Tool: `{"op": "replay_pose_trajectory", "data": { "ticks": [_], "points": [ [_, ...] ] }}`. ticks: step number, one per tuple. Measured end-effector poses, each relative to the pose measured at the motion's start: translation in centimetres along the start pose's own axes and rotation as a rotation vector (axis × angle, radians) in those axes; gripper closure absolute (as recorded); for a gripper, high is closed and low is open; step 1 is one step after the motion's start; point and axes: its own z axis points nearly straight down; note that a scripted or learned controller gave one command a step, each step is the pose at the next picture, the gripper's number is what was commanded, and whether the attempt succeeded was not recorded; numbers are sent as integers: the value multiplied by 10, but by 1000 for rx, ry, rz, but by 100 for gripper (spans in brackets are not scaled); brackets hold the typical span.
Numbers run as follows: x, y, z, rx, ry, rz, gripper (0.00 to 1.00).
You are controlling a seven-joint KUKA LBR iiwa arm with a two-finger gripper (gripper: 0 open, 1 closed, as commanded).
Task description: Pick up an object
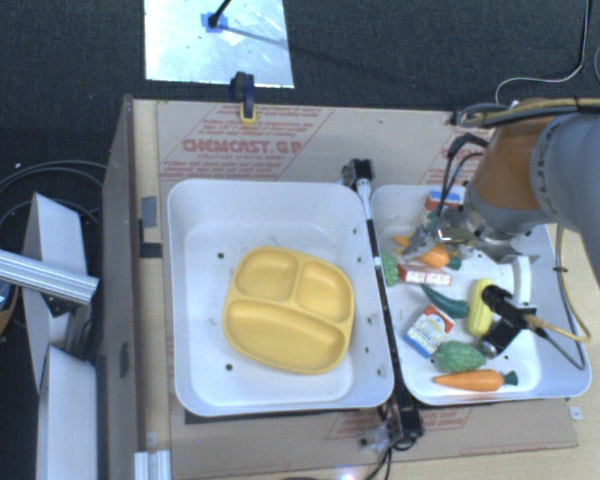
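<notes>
My gripper (438,238) is low in the far left part of the right bin (555,383), with the grey arm and its orange band (508,168) above it. Just in front of it lies a small orange piece (435,259); whether they touch is unclear. Around it lie a red and white bar (421,276), a dark green pepper-like piece (444,301), a yellow piece (479,306), a small white box with blue and red print (429,329), a green leafy piece (459,356) and an orange carrot (469,379). A blue and red item (445,198) is partly hidden behind the gripper.
The left bin (195,268) holds a yellow divided plate (289,308). A black clamp (359,173) sits at the far end of the wall between the bins. A small green piece (389,269) lies against that wall in the right bin.
</notes>
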Motion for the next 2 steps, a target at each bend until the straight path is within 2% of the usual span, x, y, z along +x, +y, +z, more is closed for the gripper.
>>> {"op": "replay_pose_trajectory", "data": {
  "ticks": [1,2],
  "points": [
    [-1,-1,-9,5,-1,-1,100],
    [58,-22,-96,21,9,-6,100]
  ]
}}
